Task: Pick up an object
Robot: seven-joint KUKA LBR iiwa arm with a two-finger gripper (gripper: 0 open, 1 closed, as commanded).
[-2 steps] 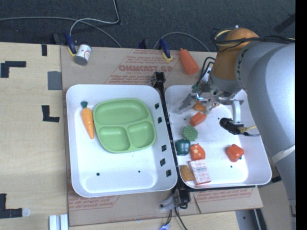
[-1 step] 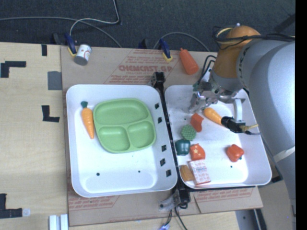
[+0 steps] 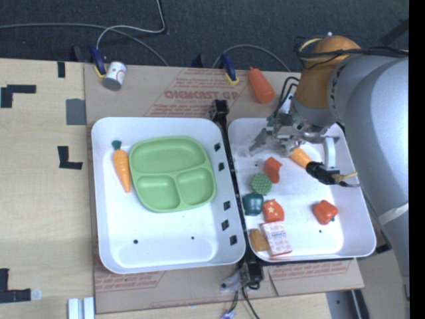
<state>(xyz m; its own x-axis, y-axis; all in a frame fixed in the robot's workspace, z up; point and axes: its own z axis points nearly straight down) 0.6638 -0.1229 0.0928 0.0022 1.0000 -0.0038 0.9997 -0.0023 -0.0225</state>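
camera view | gripper (image 3: 287,140) low over the right bin's (image 3: 352,234) upper part, fingers spread, nothing between them | orange block (image 3: 272,169) just below it, green piece (image 3: 261,183) beside | carrot (image 3: 121,167) and green tray (image 3: 172,173) in left bin (image 3: 109,244)

plate (image 3: 174,174) in left bin (image 3: 106,231), carrot (image 3: 121,168) left of plate

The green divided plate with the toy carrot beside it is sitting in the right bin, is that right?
Not quite. In the camera view the green divided plate sits in the left bin, not the right one. The toy carrot does lie beside it, just off its left edge.
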